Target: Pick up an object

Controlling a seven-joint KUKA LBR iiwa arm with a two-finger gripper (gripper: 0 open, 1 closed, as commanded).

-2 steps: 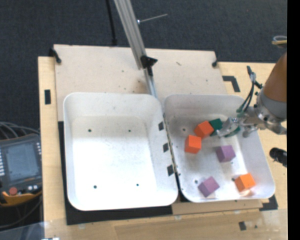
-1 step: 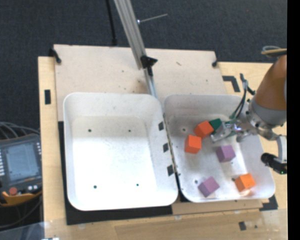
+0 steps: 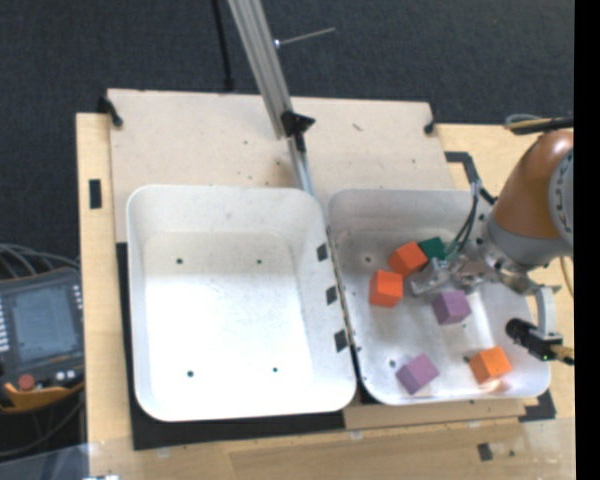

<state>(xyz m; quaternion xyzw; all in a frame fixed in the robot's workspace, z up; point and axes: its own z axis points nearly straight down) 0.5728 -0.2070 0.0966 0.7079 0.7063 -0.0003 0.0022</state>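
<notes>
Dark carpet surrounds a pale wooden bench (image 3: 270, 148) carrying 2 shallow white bins side by side. The left bin (image 3: 230, 303) has only a few dark specks on its floor. The right bin (image 3: 380, 218) holds 6 blocks: 3 orange ones (image 3: 409, 258) (image 3: 386, 289) (image 3: 491, 364), 2 purple ones (image 3: 450, 307) (image 3: 417, 373) and a green one (image 3: 433, 246) (partly hidden behind the arm). The arm reaches in from the right, its gripper (image 3: 430, 280) low among the blocks, between the upper orange block and the nearer purple block. Whether its fingers are spread or closed, I cannot tell. A control pendant (image 3: 35, 328) sits off the bench at left.
</notes>
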